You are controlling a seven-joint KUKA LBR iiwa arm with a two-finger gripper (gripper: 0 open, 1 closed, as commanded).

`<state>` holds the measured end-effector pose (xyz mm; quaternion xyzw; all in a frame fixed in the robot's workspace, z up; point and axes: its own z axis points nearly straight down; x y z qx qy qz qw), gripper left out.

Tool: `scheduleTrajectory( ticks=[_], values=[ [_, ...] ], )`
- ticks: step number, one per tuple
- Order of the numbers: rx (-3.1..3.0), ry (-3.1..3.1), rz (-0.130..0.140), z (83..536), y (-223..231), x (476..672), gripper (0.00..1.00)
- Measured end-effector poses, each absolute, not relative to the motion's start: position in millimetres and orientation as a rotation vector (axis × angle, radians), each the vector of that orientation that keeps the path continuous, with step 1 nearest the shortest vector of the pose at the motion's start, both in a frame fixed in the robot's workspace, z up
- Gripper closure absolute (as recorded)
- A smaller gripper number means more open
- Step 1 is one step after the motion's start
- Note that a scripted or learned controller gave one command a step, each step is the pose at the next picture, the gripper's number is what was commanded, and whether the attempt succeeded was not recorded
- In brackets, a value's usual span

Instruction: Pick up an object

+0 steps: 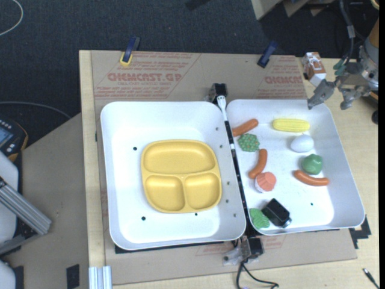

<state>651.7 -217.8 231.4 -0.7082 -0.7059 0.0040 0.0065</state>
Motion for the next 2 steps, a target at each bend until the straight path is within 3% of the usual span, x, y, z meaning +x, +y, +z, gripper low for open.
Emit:
scheduleTrajectory(
  ticks=[1,2],
  values=[
    [-2.221,-2.221,0.001,241,-217,654.6,0.0],
    [-2.216,-2.221,0.004,198,-214,656.2,0.0]
  ],
)
